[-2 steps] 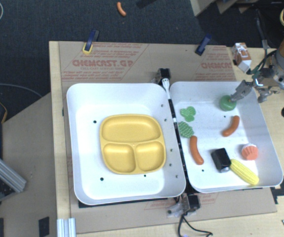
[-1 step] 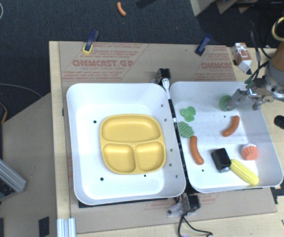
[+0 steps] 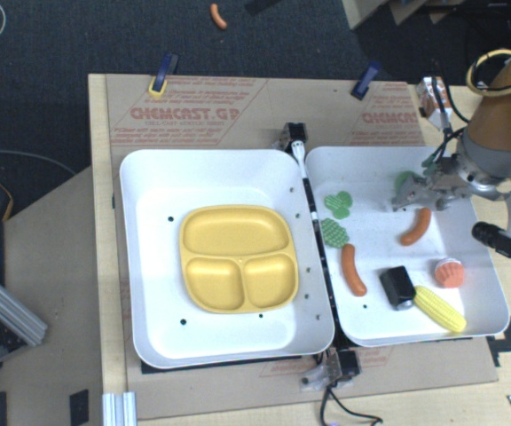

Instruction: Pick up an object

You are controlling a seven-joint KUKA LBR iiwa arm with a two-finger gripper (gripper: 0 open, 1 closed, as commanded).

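Observation:
The right bin [image 3: 371, 171] holds several small toys. My gripper [image 3: 424, 195] hangs low over the bin's far right part, just above an orange sausage [image 3: 416, 226] that lies slanted. A green piece [image 3: 404, 183] shows partly under the gripper's left side. Nothing is visibly held. Further left lie two green leafy pieces [image 3: 338, 204] [image 3: 333, 232] and a red sausage [image 3: 354, 270]. Near the front edge are a black block [image 3: 398, 287], a yellow corn cob [image 3: 439, 309] and a pink-orange fruit [image 3: 449, 273].
The left bin [image 3: 145, 238] holds a yellow divided plate [image 3: 238, 257] at its middle. A black clip [image 3: 296, 138] sits where the two bins meet at the back. The arm's orange band [image 3: 499, 114] rises at the right edge.

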